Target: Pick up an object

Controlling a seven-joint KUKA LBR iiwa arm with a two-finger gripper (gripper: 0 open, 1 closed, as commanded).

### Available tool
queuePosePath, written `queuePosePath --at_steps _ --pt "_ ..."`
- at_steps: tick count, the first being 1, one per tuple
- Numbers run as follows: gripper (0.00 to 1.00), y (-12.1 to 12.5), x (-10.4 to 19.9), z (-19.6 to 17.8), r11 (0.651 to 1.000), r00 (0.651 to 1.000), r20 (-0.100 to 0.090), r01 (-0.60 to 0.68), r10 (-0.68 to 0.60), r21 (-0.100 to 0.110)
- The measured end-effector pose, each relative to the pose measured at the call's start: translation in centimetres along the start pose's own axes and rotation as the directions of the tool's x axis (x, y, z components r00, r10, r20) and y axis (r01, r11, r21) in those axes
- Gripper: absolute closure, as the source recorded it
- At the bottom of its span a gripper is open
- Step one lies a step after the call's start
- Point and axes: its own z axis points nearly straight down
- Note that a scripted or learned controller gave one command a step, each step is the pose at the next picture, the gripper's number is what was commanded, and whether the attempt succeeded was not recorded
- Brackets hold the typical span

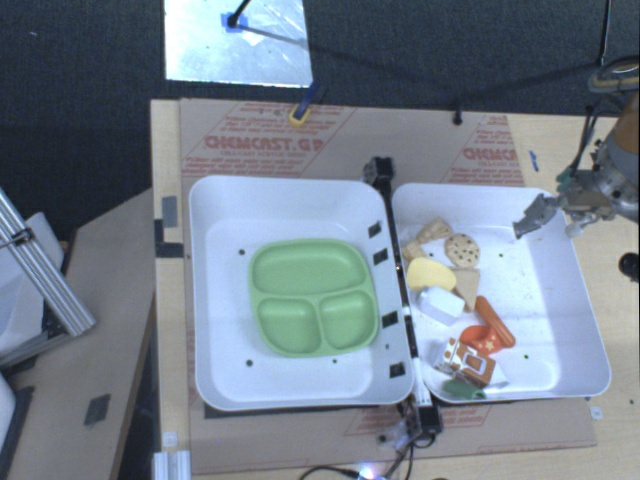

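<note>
Toy food pile (pixel 459 313) lies beneath the raised, slanted end effector (pixel 540 216).

grey arm reaching in from right, end effector (pixel 545 216) low, angled leftward

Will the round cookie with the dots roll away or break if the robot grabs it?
The cookie lies flat in the right bin, so it probably won't roll. It looks like a stiff toy, likely light and unlikely to crumble. Being thin and leaning against the other food, it may be hard to pinch and could slip from the gripper.
</note>
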Motion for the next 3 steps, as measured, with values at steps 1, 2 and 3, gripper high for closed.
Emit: queuePosePath --at_steps 1,2,3 --pt "0.0 0.3 0.1 -0.8 1.0 1.0 0.003 0.003 -0.003 -0.012" --pt "0.0 0.3 0.6 3.4 1.0 1.0 0.002 0.003 -0.003 -0.01" --pt "0.0 0.3 0.5 9.6 1.0 1.0 0.002 0.002 -0.002 -0.01"
